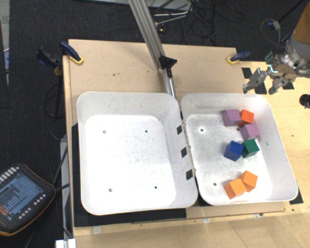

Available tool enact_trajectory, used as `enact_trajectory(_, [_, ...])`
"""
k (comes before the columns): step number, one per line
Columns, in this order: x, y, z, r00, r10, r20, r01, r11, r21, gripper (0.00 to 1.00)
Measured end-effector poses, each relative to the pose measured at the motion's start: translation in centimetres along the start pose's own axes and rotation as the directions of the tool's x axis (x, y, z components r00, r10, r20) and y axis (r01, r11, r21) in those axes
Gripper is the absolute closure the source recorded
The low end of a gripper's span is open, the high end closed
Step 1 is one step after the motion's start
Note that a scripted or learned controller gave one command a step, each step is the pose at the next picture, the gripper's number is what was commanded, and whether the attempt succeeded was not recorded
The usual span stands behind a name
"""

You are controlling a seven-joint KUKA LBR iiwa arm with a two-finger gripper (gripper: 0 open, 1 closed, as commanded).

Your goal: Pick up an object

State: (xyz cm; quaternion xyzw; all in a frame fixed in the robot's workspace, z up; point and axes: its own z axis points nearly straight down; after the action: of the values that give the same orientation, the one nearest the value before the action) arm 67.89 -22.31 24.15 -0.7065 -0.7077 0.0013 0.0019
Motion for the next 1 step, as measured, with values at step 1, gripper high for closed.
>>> enact_trajectory(1, [0.05, 0.11, -0.32, 1.000, -0.002, 0.002, 0.002, 1.000, -0.005, 0.00])
